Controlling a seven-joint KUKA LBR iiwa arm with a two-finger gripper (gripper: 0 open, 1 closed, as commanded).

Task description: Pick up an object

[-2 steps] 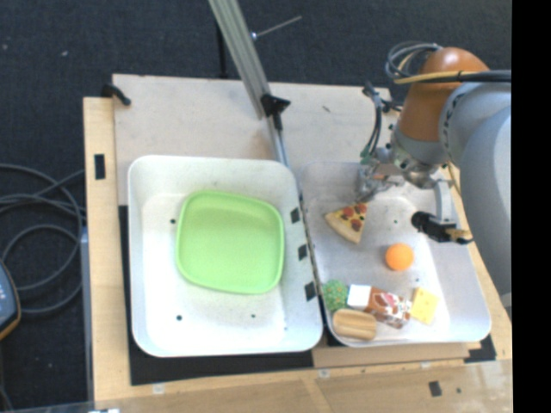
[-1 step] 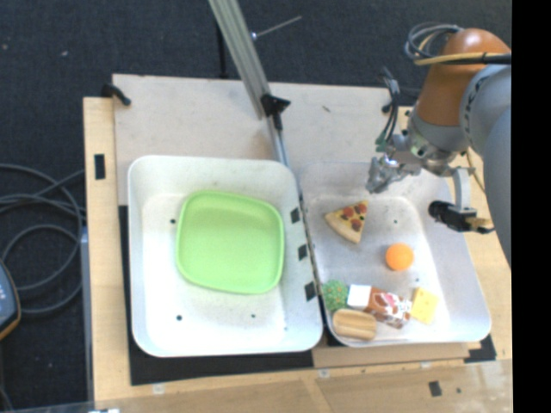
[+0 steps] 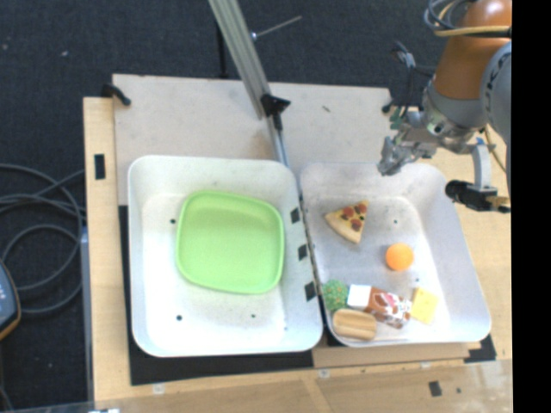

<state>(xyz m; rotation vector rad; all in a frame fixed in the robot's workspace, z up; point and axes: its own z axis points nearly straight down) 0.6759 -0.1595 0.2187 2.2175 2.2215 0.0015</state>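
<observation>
Gripper [image 3: 392,163] hung over right bin's [image 3: 452,231] far rim; you couldn't tell its state. Pizza [image 3: 349,222] lay nearest, mid-bin. Looked light, stiff, flat: you'd pinch across its edges. Ball [image 3: 399,257] likely rolls.

Robotics lab: plywood bench [image 3: 198,119], two white bins [image 3: 146,231], loose cables [image 3: 34,231] on dark floor, aluminium camera mast [image 3: 241,46].

Below the pincer [image 3: 392,163], the pizza slice [image 3: 348,221] and ball [image 3: 399,257] lie in the right bin [image 3: 456,256]; the plate [image 3: 231,242] sits far left.
</observation>
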